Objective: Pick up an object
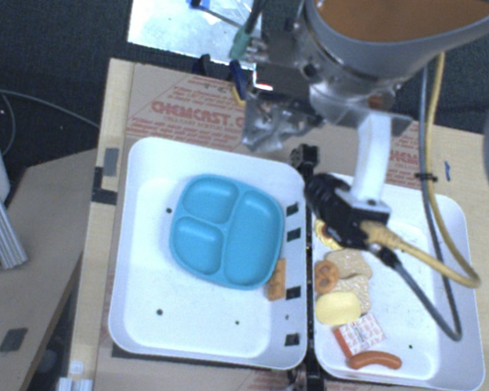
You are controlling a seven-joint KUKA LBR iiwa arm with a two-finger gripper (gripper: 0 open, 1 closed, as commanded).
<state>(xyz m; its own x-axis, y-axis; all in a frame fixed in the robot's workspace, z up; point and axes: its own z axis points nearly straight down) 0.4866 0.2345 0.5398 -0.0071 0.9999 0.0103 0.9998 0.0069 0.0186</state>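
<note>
Overhead, the grey arm's pincer [269, 134] hangs above the far rim of the left white bin [137, 311]; whether it is open or closed cannot be told. A sky-blue divided plastic plate [224, 231] lies in that bin. An orange toy sausage [375, 358] lies in the right white bin [450, 354].

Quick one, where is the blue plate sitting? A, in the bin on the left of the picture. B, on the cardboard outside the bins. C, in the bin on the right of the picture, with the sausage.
A: the blue plate lies flat inside the left-hand bin, while the sausage lies in the right-hand bin.
</note>
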